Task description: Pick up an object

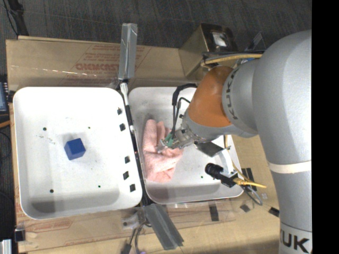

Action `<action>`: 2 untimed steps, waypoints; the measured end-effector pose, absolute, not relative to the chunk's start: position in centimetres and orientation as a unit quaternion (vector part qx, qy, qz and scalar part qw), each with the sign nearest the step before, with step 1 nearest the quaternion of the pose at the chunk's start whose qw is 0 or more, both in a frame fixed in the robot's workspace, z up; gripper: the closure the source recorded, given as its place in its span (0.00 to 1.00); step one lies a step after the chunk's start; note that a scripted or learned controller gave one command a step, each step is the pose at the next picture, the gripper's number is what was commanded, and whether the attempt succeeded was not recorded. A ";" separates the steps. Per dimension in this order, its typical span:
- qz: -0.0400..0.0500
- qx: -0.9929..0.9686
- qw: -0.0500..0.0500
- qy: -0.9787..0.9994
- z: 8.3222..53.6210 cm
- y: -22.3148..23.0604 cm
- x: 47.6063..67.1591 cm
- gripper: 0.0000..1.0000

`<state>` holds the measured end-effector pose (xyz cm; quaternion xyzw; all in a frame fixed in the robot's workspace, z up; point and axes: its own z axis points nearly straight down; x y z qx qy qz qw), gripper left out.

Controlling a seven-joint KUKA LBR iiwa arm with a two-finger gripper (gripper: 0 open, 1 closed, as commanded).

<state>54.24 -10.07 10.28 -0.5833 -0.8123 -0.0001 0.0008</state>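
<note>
In left bin (42, 110): blue cube (74, 148) near centre. In right bin (153, 97): pink cloth (158, 155) toward 9 o'clock, gripper (172, 141) down at its 2 o'clock edge; whether clenched or released, cannot tell.

I am reading "KUK" in dark letters on the grey arm casing (294, 241); red print on the cardboard sheet (63, 62) is coming through too blurred to read.

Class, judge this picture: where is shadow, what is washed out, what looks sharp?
Camera view: the left bin floor is bright, nearly featureless; soft grey shadow along its lower wall; the blue cube is sharp; the pink cloth shows faint folds.
</note>
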 end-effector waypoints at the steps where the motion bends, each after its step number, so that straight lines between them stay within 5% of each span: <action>1: 0.000 -0.583 0.000 -0.812 10.3 -10.1 54.2 0.00; 2: 0.000 -0.586 0.000 -0.811 9.3 -10.4 53.5 0.00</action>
